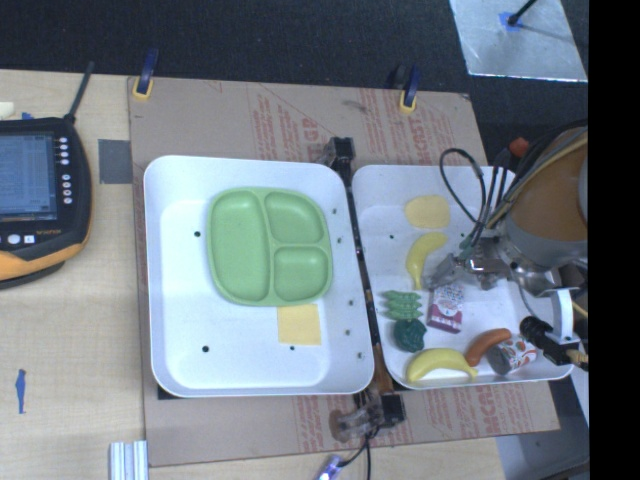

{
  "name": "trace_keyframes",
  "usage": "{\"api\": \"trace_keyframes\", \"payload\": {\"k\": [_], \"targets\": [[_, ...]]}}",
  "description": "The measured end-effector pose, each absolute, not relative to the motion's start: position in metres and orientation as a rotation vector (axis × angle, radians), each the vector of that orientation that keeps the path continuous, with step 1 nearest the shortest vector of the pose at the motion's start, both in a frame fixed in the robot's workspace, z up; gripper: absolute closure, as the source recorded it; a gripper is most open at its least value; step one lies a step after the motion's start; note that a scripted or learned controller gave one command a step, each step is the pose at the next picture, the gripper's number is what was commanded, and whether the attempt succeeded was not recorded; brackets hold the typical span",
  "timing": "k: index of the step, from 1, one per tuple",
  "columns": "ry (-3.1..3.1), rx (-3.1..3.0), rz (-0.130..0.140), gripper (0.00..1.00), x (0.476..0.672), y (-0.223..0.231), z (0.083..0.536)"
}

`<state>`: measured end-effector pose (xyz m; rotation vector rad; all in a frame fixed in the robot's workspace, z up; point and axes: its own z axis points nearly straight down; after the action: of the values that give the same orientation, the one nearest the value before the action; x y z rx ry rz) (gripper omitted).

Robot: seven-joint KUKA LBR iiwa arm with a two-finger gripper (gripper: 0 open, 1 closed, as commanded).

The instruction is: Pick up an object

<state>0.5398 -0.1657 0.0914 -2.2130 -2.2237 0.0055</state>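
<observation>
Gripper [468,266] state: we cannot tell, since the metal head is seen from above and blurs into the cables [470,183]. It sits low over the right bin [385,193], just right of the small banana [424,253] and just above the red-white packet [446,308]. We see nothing held.

The arm [545,203], grey with an orange band, comes in from the right.

Pickable objects all lie in the right bin:
- yellow disc [428,211] near the top
- small banana below it
- light green piece [403,303] touching a dark green one [408,335], by the left wall
- big banana [440,366] along the bottom wall
- sausage [487,343] just beside a can [515,356] at bottom right

The left bin [175,298] holds a green divided plate [270,245]. A yellow square [299,324] lies flat just below the plate.

Surface: both bins sit side by side on a cardboard sheet [250,128]. Two blue clamps [146,73] pin its far edge. A dark fixture [341,151] sits at the top of the seam between the bins, another [365,418] at the bottom. The cardboard lies on a pale wood bench [60,368]. On the bench's left side sits a pendant [30,203] with a lit screen, and a grey tape patch [115,161] is near it.

Room: dark floor [250,13] beyond the bench, with a pale sheet [515,23] at top right.
</observation>
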Motion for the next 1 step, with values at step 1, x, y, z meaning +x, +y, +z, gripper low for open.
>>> {"api": "trace_keyframes", "payload": {"k": [1], "targets": [[-2.229, -2.209, 0.009, 1.0, 0.5398, -0.167, 0.1019]]}}
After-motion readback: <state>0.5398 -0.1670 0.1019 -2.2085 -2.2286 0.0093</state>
